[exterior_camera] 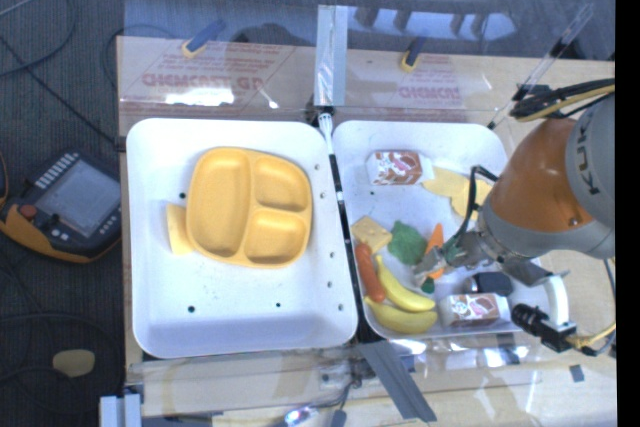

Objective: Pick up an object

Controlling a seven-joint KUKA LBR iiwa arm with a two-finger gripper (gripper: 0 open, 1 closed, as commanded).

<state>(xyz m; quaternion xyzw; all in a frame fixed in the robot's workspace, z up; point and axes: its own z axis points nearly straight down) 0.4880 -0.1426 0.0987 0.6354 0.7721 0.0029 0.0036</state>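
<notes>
End effector (437, 265) low beside the banana (400, 295), by the carrot (434, 240); grip state impossible to tell. Banana likely light, smooth, easily bruised. Best gripped mid-curve, across the width.

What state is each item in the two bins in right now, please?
Yellow divided tray: flat in the left bin, right way up.
Banana: lying in the right bin.
Packet: flat, near the far wall.
Broccoli: beside the pincer.
Pincer: lowered into the right bin.

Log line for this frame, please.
gripper low in right bin | over broccoli, beside banana | grasp unconfirmed | yellow tray in left bin
</notes>
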